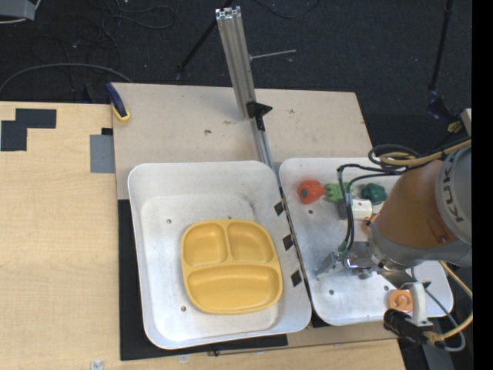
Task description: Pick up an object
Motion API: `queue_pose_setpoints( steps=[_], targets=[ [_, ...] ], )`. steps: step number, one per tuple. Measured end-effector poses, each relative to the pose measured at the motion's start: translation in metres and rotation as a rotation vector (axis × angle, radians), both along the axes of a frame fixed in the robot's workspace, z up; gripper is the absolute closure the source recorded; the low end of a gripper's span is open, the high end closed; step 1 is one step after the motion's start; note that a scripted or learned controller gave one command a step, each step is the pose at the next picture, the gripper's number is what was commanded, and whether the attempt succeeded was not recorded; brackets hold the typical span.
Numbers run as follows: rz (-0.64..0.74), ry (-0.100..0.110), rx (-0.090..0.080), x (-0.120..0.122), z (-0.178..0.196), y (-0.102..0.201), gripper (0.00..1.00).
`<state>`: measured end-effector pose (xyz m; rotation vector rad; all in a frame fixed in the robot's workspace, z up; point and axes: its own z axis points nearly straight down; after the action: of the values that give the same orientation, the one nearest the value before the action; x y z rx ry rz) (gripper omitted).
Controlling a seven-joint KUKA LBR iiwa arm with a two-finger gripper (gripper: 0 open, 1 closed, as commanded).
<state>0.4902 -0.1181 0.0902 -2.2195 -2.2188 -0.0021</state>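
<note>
A: Starting at the left, what sits in the left bin (154, 206)?

B: One yellow divided plate (229, 267), three compartments, lying flat near the bin's middle. Nothing rests on it.

A: And the right bin (323, 303)?

B: Toward its far end I count three small things: one red-orange toy (310, 192), one bright green piece (334, 193) just beside it, and one darker teal object (373, 192) farther right, partly behind the cables. A small white block (361, 205) near the teal one may be part of the arm's fittings; I cannot say.

A: Where is the arm?

B: One arm (420, 206) reaches in from the right, its orange band over the bin's right half. The gripper (339, 263) is low over the bin floor, nearer the front, well apart from the toys.

A: Holding anything?

B: Nothing shows between its fingers. Whether they are spread or pressed together I cannot tell; the metal there is too small and muddled.

A: So how far along is the pick?

B: By my judgement, nothing is lifted yet. All three toys lie on the bin floor, so the grasp and the lift both remain. There is also one orange round part (398, 300) at the bin's near right corner, which looks like rig hardware.
</note>
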Motion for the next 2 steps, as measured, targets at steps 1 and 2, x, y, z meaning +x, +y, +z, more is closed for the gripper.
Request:
queue_pose_setpoints(
  steps=[1, 2],
  targets=[
    [-0.005, -0.008, 0.0, 0.003, 0.013, -0.001, 1.0],
    [0.002, -0.004, -0.003, 0.011, 0.07, 0.005, 1.0]
  ],
)
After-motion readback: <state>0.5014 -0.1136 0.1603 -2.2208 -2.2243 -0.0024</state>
